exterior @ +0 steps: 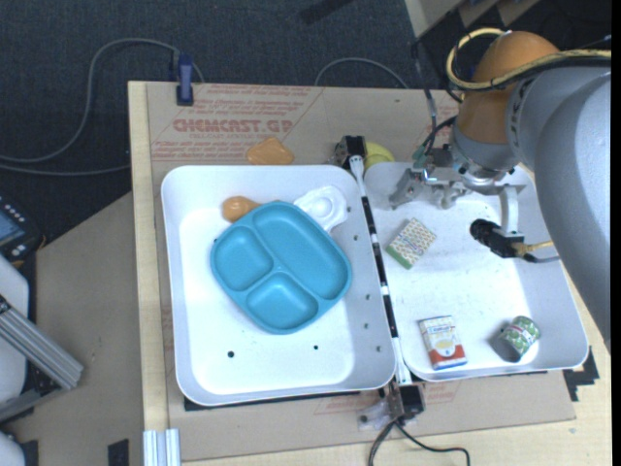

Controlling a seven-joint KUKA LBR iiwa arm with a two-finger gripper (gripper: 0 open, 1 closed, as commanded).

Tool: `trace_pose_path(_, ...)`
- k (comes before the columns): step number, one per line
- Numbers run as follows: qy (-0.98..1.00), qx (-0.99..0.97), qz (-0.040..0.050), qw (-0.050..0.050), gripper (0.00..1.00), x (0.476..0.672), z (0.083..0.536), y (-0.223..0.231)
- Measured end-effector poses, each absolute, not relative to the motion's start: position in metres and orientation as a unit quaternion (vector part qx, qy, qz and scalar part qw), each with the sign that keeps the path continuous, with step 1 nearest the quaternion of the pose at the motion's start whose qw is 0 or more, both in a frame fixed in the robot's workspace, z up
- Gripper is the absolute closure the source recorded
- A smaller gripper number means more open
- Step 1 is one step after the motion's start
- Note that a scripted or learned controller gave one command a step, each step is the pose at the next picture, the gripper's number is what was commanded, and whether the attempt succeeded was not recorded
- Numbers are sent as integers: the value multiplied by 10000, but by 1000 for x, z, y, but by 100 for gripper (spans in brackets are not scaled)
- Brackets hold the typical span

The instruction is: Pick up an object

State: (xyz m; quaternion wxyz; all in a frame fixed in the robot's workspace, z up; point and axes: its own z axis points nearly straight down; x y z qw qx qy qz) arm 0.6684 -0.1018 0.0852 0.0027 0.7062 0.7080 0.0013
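Two shallow white bins (pixel 194 357); one blue divided plastic tray (pixel 280 266); one small red-and-white carton (pixel 442 343); one patterned packet (pixel 410 242) were counted.

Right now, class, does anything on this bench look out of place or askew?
Yes. An orange item lies on the bench outside the left bin, behind its far rim. Inside that bin, the blue divided tray sits skewed to the walls, partly covering another orange piece.
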Motion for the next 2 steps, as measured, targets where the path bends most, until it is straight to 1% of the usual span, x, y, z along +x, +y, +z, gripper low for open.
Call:
trace_pose_path(1, 7063, 7079, -17, -30, 0, 608, 84, -96)
trace_pose_path(2, 7069, 7073, 3, 0, 100, 612, 95, -95)
